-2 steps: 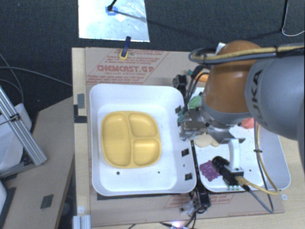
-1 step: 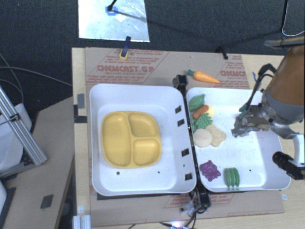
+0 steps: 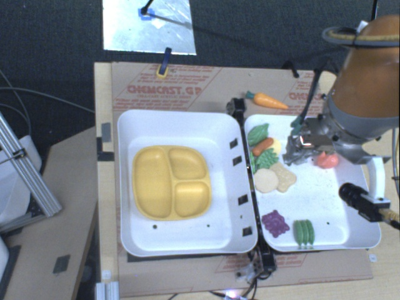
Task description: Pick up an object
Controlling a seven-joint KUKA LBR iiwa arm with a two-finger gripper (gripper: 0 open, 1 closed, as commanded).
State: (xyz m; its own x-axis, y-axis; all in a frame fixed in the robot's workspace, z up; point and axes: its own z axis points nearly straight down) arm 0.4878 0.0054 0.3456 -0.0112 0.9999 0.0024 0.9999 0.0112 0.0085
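Where the pincer [image 3: 299, 150] hovers, pale food pieces [image 3: 275, 180].

Arm [image 3: 369, 74] cut off by the right and top edges. Its wrist hides part of the right bin [image 3: 325, 230] far wall. Gripper [image 3: 301, 147] blurred, finger state unreadable. Red object [image 3: 327, 160] partly hidden under the wrist, identity unclear. Metal frame [image 3: 22, 167] cut off at the left edge.
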